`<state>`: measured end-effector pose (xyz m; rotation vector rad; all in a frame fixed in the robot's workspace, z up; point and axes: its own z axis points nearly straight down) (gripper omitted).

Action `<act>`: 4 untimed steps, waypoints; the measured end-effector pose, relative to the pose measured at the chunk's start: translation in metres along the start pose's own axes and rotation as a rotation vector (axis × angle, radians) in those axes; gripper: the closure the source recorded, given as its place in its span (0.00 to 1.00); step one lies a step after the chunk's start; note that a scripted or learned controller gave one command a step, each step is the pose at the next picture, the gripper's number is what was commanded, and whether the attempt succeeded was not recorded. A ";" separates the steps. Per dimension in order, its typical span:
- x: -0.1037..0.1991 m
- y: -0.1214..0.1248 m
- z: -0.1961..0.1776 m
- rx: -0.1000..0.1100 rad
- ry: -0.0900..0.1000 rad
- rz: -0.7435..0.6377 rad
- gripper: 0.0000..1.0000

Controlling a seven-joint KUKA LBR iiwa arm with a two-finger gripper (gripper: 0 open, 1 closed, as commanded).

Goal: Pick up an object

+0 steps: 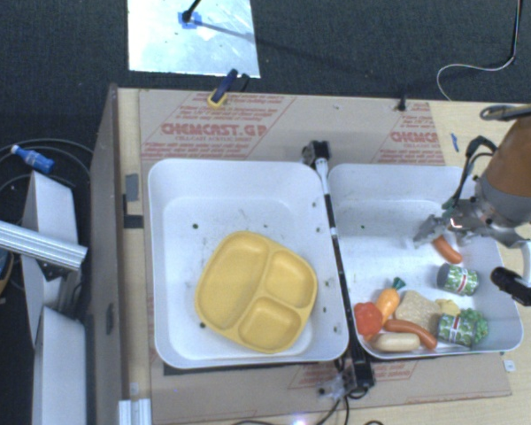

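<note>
Camera view: a slanted look down on a bench with two shallow white bins side by side.
Left bin: holds a yellow divided plate with three compartments, lying toward the bin's 5 o'clock corner.
Right bin: its toys are gathered along the 4 to 6 o'clock side; the upper half is bare white floor.
Arm: grey with an orange band, reaching in from 3 o'clock over the right bin's rim.
Gripper: low over the bin, at the right bin's 3 o'clock side. Its metal fingers blur into the arm's wrist, so I cannot tell whether they are apart or together.
Nearest object: a small orange sausage, just below the gripper at its 5 o'clock, either touching or very close; it is not clearly between the fingers.
Other toys: a green can just past the sausage at 5 o'clock; a second green can, a slice of bread, a carrot, a red piece and a hot dog crowd the bin's 6 o'clock edge.
Step in hand, as I judge it: closing on the orange sausage.
Doing it well: centre the fingers across the sausage's short width, not its length, and go low enough to catch its middle.
Risk: the sausage is round and may roll away; the green can beside it could be nudged.
Check: lift only once the sausage sits visibly between the fingers.
</note>
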<state>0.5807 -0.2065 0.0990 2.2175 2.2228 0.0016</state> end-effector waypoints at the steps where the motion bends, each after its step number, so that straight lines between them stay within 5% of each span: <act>1: 0.000 -0.008 0.015 0.001 0.000 0.000 0.00; 2: 0.000 -0.007 0.004 -0.001 -0.001 -0.002 1.00; 3: 0.077 0.012 -0.020 -0.001 0.001 -0.002 1.00; 4: 0.162 0.041 -0.086 -0.003 0.002 -0.003 1.00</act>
